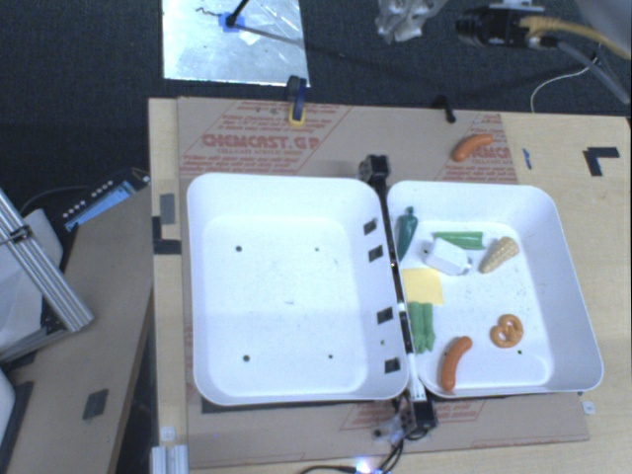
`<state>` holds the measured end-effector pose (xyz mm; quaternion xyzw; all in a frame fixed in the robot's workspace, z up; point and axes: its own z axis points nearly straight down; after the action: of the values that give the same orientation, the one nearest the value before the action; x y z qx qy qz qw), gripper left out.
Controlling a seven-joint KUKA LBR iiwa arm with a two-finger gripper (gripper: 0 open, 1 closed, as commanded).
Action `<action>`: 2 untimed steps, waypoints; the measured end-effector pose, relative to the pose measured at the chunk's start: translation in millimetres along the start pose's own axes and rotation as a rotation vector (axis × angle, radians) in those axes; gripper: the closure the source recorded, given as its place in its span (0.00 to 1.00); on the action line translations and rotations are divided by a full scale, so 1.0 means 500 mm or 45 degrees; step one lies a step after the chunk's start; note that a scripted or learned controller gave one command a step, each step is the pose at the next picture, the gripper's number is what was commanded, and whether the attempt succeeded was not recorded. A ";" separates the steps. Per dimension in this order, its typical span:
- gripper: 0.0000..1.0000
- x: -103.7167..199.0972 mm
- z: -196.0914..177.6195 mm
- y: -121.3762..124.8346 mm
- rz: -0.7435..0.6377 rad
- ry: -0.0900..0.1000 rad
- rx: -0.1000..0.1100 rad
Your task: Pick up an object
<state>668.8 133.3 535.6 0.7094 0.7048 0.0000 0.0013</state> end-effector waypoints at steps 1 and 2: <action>1.00 0.089 0.001 -0.026 -0.017 0.005 0.000; 1.00 0.154 0.001 -0.002 -0.016 0.004 -0.001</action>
<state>668.4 210.5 534.8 0.7049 0.7093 0.0013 0.0005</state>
